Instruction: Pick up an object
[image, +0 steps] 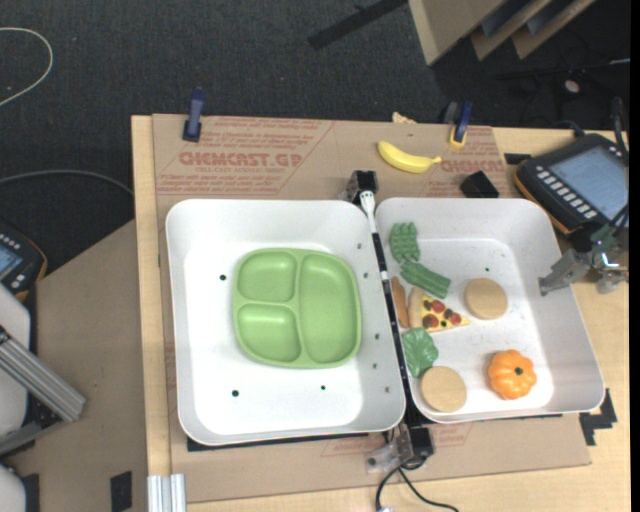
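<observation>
The orange pumpkin (512, 374) sat in the lower right of the right bin (560, 300), and we judged it a likely thing to pick up. The pincer (570, 272) hung at the right edge of the frame, over that bin's right rim, so the pumpkin lay down and to the left of it, near but apart. We could not tell how the pincer was set. The pumpkin is round, with no long axis to line up on.

The right bin also held two tan round cookies (486, 299), a pizza slice (440, 316), and green vegetable pieces (412, 258) along its left side. The left bin (200, 330) held a green divided plate (297, 306) with nothing in its compartments. A banana (407, 157) lay on the surface above the bins.
</observation>
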